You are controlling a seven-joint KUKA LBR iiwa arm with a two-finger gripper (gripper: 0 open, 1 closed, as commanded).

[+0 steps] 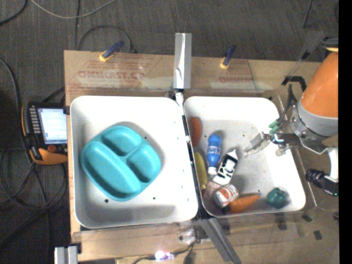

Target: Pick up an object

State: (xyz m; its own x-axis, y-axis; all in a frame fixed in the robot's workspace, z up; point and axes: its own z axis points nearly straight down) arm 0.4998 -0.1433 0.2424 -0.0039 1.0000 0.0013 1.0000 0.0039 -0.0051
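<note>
The right bin [258, 106] holds several small items along its left and front sides. A blue bottle [213, 150] lies beside a black-and-white carton [225, 167]. An orange carrot [245, 202] lies at the front next to a small can [223, 193], and a green piece [276, 197] sits in the front right corner. My gripper [268, 146] hangs over the right part of this bin, to the right of the carton and apart from it. Its fingers [256, 143] stand open with nothing between them.
A teal divided plate [121, 161] lies in the left bin [88, 111]. A reddish sausage shape [195, 130] and a yellow piece [200, 169] lie against the right bin's left wall. A handheld pendant [47, 128] sits left of the bench.
</note>
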